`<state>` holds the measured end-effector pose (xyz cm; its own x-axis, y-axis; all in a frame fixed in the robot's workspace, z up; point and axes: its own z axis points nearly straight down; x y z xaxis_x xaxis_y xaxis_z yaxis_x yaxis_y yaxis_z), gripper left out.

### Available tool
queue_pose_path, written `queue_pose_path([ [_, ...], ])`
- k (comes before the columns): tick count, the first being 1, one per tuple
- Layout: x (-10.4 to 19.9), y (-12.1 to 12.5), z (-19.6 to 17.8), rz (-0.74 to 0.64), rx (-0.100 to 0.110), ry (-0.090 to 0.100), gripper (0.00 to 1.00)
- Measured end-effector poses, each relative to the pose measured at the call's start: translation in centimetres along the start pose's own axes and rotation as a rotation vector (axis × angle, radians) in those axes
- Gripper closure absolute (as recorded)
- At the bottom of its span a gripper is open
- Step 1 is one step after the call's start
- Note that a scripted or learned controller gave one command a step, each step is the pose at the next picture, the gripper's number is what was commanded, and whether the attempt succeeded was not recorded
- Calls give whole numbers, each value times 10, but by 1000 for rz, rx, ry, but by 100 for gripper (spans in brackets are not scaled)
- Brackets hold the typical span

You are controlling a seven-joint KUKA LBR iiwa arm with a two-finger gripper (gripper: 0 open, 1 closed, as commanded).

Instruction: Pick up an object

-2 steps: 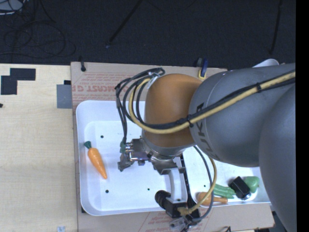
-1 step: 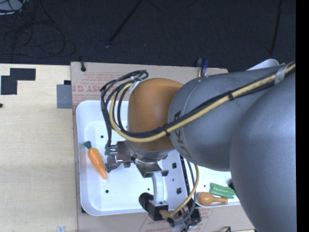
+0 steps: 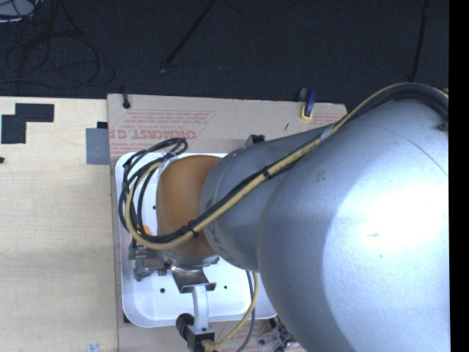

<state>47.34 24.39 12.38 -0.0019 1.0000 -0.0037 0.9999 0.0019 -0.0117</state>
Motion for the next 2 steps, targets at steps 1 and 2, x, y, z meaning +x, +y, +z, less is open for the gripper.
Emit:
queue_pose_path([
  [1,-2,31,-132,2,-21,8,0],
  [2,-1,2,-34,1,3,-2,0],
])
